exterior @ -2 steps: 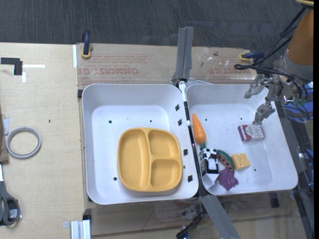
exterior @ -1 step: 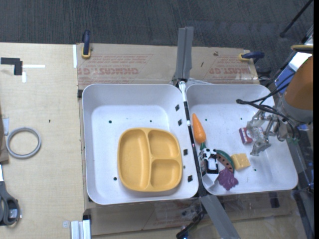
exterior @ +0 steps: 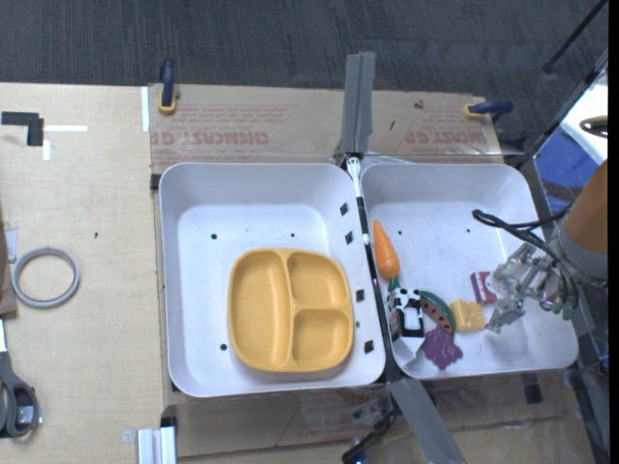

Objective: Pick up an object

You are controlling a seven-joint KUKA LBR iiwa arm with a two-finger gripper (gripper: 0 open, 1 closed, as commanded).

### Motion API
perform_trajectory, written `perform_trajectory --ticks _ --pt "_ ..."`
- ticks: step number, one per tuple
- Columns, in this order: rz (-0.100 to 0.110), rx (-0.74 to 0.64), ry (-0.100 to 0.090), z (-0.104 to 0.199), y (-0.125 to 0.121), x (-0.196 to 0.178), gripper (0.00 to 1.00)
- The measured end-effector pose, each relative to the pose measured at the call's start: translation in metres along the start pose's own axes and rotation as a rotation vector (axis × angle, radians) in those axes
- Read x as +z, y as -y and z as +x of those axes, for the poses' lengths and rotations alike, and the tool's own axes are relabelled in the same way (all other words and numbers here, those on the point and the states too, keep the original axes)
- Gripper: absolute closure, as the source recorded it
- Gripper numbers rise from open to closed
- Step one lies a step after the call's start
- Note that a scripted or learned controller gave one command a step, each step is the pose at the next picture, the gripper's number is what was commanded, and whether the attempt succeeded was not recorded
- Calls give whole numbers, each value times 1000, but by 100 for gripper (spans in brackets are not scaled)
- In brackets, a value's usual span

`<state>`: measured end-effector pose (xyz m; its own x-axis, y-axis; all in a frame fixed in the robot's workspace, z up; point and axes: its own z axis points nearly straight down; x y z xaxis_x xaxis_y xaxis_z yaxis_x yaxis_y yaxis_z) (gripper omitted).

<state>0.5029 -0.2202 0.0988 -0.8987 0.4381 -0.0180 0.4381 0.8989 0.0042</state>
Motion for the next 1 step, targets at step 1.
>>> perform_trajectory --ticks 1 --pt "0 311 0 -12 -82 1 0"
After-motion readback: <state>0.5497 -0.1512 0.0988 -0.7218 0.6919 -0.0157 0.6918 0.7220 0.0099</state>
